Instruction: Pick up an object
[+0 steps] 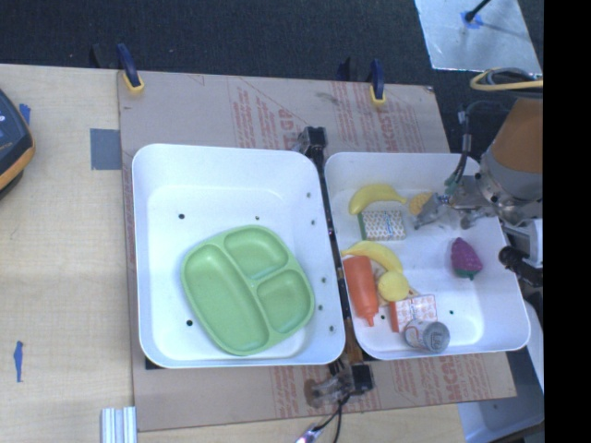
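Over the right bin (517, 326), hand (432, 209) beside a banana (376, 196)

Glossy white plastic bins (157, 247), matt green plastic tray (245, 289), brown cardboard underlay (268, 109).

A pale wooden worktop (65, 275) carries a brown cardboard sheet (268, 109) printed with faded red lettering, held at its far edge by two blue-and-yellow clamps (130, 70). Two shallow white plastic bins sit side by side on the sheet, touching along their inner walls. The left bin (157, 169) holds a light green plastic tray with three compartments (247, 289). A grey tape square (105, 149) lies on the worktop just beside the cardboard.
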